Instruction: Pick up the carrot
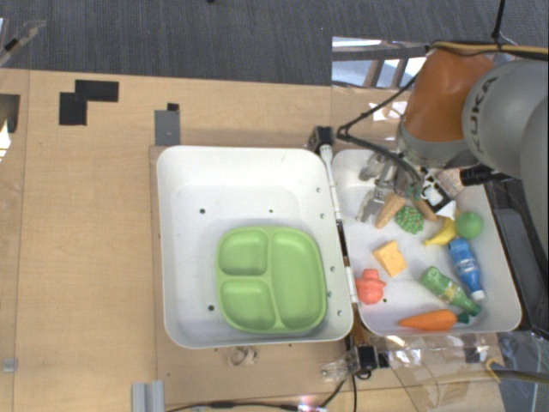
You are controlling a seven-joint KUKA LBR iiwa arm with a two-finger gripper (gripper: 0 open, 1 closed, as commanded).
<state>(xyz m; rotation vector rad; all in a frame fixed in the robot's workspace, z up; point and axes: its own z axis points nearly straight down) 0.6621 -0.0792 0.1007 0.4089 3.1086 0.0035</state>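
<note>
Orange tapered carrot (427, 320) lies smooth in white right bin (508, 303).

Two white bins (184, 230), one green tray (270, 277), one carrot (427, 320), one banana (440, 233), two bottles (464, 266), one cheese wedge (390, 257), all counted around the tray.

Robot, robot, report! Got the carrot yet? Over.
Gripper at right white bin's far end, nothing seen held. Orange carrot lies untouched at near edge. Green bottle and blue bottle close beside it.
</note>
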